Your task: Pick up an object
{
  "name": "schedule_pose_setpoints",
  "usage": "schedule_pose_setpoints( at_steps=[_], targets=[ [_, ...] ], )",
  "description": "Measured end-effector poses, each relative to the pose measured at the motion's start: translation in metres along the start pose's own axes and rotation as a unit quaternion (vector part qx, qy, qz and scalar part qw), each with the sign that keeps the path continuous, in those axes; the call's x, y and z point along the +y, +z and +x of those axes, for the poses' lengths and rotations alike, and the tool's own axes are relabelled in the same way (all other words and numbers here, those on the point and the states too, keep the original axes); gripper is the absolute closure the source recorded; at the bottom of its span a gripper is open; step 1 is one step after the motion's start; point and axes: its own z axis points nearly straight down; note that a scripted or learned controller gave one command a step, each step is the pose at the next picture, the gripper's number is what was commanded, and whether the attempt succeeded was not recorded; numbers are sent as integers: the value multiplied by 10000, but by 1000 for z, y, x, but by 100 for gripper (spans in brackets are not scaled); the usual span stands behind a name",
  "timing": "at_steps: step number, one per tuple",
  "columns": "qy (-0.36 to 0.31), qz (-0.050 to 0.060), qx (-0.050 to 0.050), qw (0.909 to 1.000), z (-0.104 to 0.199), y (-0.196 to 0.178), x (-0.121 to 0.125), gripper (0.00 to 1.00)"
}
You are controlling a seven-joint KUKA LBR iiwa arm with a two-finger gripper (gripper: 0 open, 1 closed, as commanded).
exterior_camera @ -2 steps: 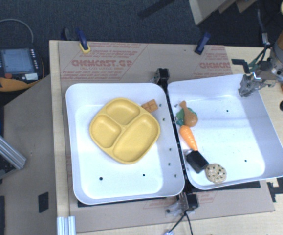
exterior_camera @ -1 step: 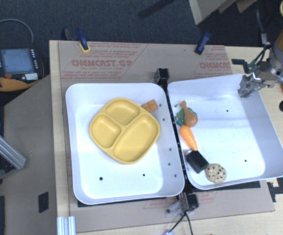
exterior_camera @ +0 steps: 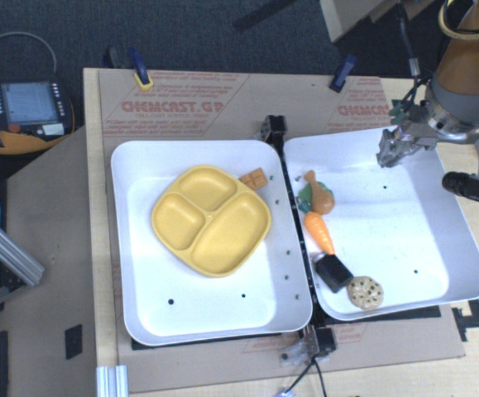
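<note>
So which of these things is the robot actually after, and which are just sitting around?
Could be picked up:
carrot
black block
cookie
green and orange toy
yellow divided plate
small brown block

Just there:
white bins
cardboard sheet
blue clamps
handheld controller

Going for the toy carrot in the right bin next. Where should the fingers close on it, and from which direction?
Grip the carrot across its thicker orange upper half, probably coming straight down with the fingers closing across its narrow width. It lies flat, tapering toward the black block, so the thin tip gives less purchase. It lies near the bin's left wall, so allow finger room there. The gripper is above the bin's far side.
</note>
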Motion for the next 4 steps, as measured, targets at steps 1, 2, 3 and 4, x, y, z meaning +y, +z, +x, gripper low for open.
schedule_pose_setpoints(
  at_steps=[1,2,3,4],
  targets=[
    [-9,-9,3,10000,51,-12,1,100],
    [-13,-31,0,10000,105,-23,7,100],
    [-9,2,4,10000,159,-10,11,100],
    [-4,-6,-2,10000,204,-12,8,100]
  ],
)
